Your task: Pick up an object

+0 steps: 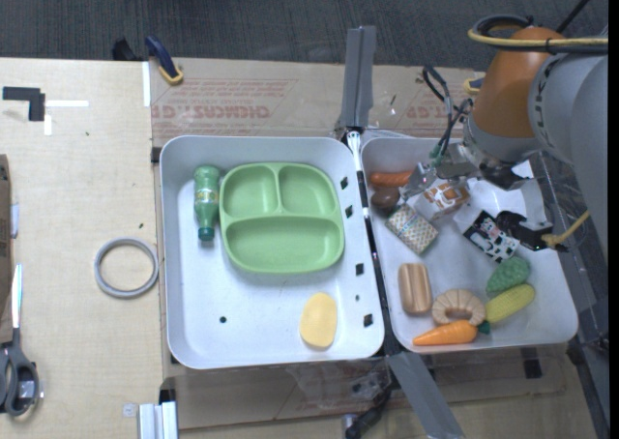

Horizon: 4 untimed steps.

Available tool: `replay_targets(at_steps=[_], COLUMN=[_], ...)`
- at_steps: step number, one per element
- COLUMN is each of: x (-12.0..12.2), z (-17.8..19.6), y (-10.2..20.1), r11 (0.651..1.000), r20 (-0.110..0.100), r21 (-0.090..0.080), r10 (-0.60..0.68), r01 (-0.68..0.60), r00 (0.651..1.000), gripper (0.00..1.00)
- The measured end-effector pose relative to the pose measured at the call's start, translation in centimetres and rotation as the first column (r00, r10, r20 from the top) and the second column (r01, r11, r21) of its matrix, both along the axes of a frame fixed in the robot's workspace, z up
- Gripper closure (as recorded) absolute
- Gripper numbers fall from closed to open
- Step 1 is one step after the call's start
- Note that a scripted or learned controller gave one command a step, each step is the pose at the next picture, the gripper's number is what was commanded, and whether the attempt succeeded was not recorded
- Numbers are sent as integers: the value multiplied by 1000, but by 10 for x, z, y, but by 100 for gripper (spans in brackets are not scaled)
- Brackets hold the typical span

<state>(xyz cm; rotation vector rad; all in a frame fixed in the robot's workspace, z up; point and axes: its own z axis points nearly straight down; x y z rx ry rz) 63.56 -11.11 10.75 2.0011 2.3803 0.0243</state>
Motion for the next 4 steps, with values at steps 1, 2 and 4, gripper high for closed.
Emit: replay_targets(at_steps=[1,2,4], x=[2,2,-46], z=[14,13,-6], y=[0,0,12], r11=[1000,1000,913], r20=[5,4,-15], r21=[1,2,-3], r10=[-1,0,407], r01=[1,0,-408], r00=[1000,1000,913], gripper=[100,0,0])
